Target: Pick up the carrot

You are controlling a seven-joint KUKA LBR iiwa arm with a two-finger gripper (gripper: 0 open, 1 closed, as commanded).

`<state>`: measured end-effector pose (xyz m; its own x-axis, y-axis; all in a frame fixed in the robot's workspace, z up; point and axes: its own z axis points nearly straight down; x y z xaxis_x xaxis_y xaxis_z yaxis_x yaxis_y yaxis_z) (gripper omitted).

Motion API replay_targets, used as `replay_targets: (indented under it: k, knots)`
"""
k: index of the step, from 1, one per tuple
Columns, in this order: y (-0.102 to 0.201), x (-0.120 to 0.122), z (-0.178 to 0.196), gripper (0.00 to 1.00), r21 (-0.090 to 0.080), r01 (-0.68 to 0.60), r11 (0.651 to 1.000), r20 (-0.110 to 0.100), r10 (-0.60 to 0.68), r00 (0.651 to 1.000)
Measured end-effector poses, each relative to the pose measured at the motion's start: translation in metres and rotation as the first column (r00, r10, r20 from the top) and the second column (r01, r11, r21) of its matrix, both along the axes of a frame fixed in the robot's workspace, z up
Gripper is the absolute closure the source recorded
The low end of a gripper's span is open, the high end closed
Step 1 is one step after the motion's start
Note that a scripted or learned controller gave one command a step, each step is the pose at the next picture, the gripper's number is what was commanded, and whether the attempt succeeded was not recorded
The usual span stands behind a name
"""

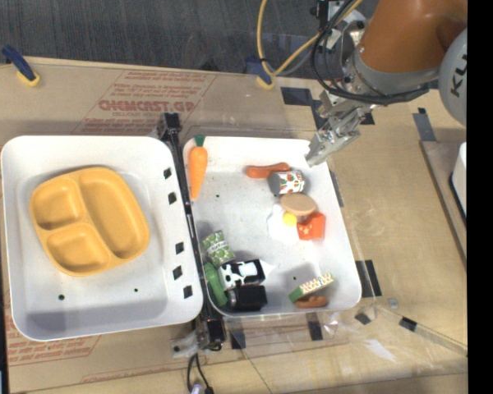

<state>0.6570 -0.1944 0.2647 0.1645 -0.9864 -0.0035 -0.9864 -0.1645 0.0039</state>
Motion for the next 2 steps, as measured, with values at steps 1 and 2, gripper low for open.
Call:
replay_targets:
  k: [1,2]
  knots:
    - [-0.011,0.001,0.085,1.0,-0.002,0.302,0.953,0.012,-0.302,0.953]
    - [-0.013,0.001,0.103,1.0,-0.001,0.145,0.989,0.008,-0.145,0.989]
